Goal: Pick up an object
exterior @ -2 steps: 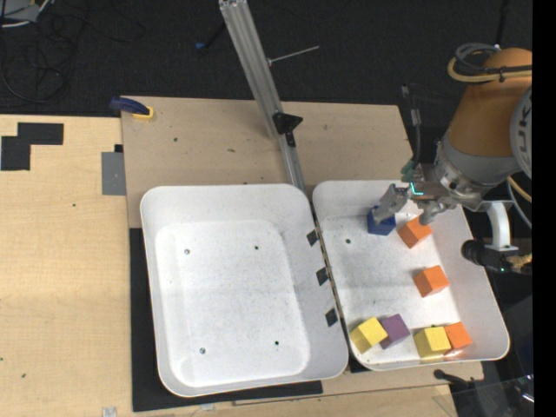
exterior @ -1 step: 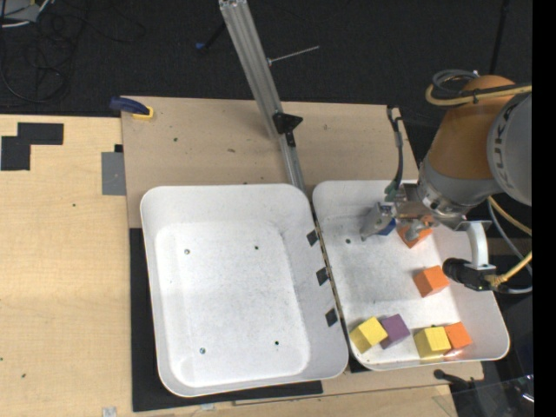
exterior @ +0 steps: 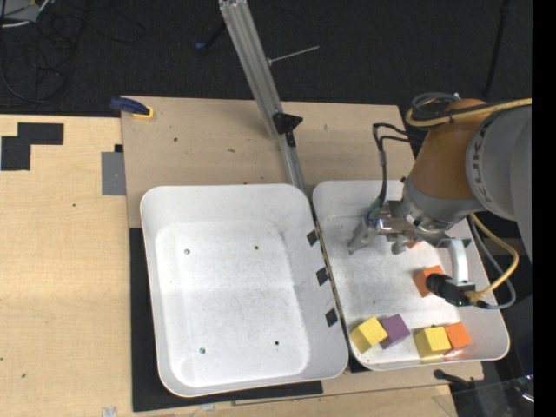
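Several small blocks lie in the right bin [exterior: 347, 200]. Along its near edge sit a yellow block [exterior: 368, 333], a purple block [exterior: 395, 327], a second yellow block [exterior: 432, 341] and an orange block [exterior: 457, 335]. Another orange block [exterior: 427, 281] lies further back, partly behind a black cable fitting. My gripper [exterior: 376, 243] hangs over the bare middle of the right bin, behind the blocks. It is open, with nothing between its fingers.
The left bin [exterior: 156, 207] sits beside the right one, with black clips [exterior: 323, 275] along the shared edge. A slanted aluminium rail [exterior: 259, 76] rises behind the bins. Cables [exterior: 495, 272] loop off the wrist at the right.
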Available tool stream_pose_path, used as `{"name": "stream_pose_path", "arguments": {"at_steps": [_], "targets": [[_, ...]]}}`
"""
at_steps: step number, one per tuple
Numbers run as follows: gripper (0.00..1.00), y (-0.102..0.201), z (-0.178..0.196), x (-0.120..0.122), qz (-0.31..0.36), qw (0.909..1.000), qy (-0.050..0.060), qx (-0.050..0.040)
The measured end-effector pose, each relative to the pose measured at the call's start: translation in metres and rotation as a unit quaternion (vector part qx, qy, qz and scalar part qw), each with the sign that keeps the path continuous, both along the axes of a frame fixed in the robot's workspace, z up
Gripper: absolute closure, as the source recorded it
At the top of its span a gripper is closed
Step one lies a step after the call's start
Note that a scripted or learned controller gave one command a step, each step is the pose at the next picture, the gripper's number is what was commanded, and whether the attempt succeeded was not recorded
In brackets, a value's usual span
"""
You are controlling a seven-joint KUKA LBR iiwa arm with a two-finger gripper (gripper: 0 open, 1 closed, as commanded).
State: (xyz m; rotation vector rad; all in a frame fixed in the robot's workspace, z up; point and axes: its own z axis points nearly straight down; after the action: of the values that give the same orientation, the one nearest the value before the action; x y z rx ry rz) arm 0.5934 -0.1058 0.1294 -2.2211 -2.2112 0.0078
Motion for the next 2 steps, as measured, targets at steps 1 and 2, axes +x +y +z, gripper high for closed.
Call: {"name": "stream_pose_path", "arguments": {"at_steps": [1, 2], "targets": [[0.0, 0.001, -0.038, 0.001, 0.001, 1.0, -0.004, -0.0005], [1.0, -0.001, -0.028, 0.0, -0.003, 1.0, -0.003, 0.0002]]}}
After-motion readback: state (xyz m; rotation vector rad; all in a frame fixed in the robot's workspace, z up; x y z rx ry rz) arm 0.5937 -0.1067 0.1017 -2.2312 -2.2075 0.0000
